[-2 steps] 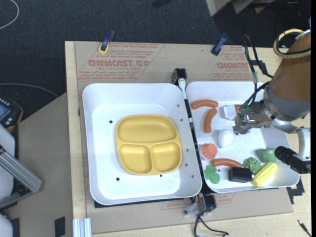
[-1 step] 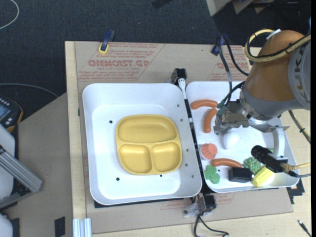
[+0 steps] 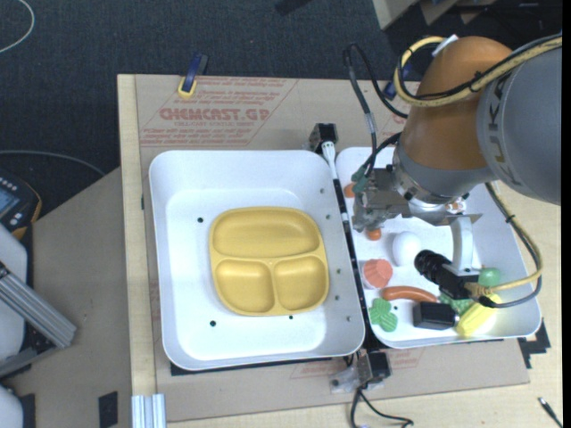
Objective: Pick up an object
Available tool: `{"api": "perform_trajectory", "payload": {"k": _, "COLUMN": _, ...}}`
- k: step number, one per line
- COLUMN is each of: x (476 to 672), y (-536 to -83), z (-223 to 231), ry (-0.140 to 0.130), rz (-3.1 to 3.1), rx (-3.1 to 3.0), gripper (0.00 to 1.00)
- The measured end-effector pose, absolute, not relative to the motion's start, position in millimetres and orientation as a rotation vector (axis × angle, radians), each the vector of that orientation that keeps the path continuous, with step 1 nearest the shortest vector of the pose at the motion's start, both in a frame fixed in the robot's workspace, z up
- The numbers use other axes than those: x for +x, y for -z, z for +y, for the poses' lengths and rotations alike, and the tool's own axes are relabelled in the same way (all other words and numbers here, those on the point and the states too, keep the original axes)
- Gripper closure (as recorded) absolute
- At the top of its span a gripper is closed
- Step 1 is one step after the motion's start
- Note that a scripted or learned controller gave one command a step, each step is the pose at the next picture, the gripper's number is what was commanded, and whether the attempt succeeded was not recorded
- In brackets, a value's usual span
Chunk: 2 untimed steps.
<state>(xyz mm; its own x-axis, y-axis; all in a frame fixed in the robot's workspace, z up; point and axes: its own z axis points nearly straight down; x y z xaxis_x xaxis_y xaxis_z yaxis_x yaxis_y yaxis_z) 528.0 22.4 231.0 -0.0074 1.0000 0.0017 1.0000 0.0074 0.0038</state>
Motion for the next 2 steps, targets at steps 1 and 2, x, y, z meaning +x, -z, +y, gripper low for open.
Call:
{"api": "perform_trajectory", "payload": {"k": 1, "x": 538.4, "y": -234.2, "z": 66.0, "ry": -0.005, "rz": 2.226, "rx": 2.214, "gripper": 1.00}}
{"api": "perform_trajectory", "payload": {"k": 2, "x": 531.6, "y": -213.6, "z": 62.2, "ry": 0.006, "rz": 2.223, "rx": 2.225, "gripper": 1.00}}
